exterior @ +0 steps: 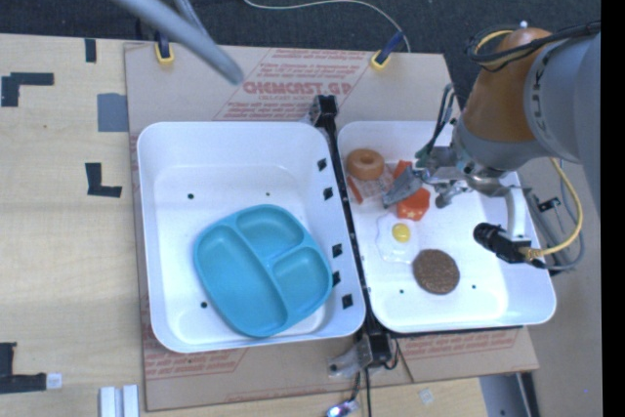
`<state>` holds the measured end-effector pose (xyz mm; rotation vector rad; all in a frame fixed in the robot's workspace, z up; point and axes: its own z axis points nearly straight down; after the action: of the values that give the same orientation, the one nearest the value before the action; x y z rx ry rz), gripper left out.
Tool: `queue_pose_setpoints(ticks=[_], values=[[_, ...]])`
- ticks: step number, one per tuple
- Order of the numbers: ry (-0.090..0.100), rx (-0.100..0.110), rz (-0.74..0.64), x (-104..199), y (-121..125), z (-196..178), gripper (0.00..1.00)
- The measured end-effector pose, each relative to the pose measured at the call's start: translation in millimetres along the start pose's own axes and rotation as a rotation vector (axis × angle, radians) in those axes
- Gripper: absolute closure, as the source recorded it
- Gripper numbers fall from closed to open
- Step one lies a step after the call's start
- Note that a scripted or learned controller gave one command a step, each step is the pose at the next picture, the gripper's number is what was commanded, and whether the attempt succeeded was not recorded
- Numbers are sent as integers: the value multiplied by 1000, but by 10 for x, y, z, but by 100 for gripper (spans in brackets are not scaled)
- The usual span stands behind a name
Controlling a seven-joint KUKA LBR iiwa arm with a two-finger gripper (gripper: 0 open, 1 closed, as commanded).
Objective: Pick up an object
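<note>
Wooden worktop (59, 239) underneath it all, with a brown cardboard sheet (293, 83) laid on it and two shallow white plastic bins side by side on that. Grey arm with the orange band (508, 107) comes in from the right, bent over the right bin (527, 303). Left bin (166, 161) carries a light blue plastic divided plate (262, 269), sitting toward the near corner, tilted a little. Over in the right bin, a round brown patty-like disc (437, 271) lies near the front, well apart from the rest. Further back, a tan doughnut-shaped ring (365, 162) sits close to the divider between the bins. Just beside it, a red-orange toy piece (414, 203), and the claw (410, 186) is right down on top of that piece, touching or very nearly so; whether its fingers are apart or together, I cannot tell from here. Smallest of all, a little white-and-yellow fried-egg toy (399, 235) lies between the red-orange piece and the patty.
</note>
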<state>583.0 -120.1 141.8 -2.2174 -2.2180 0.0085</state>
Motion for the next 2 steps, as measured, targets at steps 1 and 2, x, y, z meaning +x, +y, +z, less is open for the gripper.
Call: queue_pose_setpoints(ticks=[1,2], values=[[-1,-3,-1,3,-6,534,0],[0,-4,-2,15,-2,414,100]])
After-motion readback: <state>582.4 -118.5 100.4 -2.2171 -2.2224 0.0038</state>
